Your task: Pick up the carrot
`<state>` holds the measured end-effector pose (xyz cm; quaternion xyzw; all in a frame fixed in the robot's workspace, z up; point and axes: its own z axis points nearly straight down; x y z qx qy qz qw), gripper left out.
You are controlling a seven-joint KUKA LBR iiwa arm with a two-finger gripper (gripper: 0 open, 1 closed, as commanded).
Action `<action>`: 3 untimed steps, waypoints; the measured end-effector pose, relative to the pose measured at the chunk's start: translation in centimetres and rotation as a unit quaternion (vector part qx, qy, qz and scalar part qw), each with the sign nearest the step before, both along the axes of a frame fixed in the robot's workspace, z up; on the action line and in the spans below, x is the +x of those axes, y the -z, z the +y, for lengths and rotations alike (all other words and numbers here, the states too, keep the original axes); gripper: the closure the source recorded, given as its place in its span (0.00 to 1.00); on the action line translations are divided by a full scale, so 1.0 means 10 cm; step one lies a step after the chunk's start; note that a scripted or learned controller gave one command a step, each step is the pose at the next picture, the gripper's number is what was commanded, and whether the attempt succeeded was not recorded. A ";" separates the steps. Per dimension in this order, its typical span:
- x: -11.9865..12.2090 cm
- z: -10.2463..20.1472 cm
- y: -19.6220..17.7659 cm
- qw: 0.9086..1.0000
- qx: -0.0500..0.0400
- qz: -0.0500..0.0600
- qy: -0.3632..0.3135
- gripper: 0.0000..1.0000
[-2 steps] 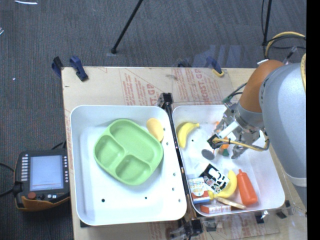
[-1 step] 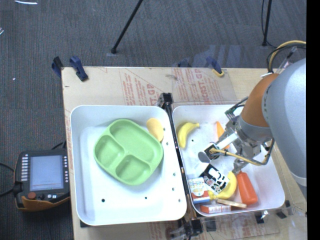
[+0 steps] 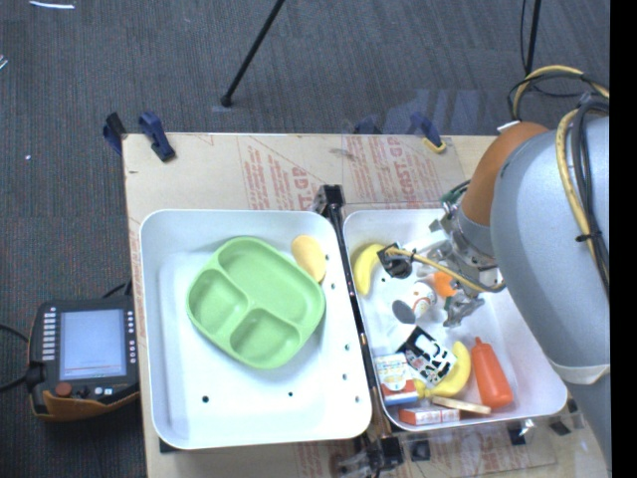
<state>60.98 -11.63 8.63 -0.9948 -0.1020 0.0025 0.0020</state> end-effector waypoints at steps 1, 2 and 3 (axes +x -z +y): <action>-0.01 0.01 -0.09 1.000 0.001 0.003 -0.002 1.00; -0.01 0.01 -0.09 1.000 0.001 0.003 -0.003 0.00; -0.41 0.16 0.01 1.000 0.001 0.001 0.004 0.00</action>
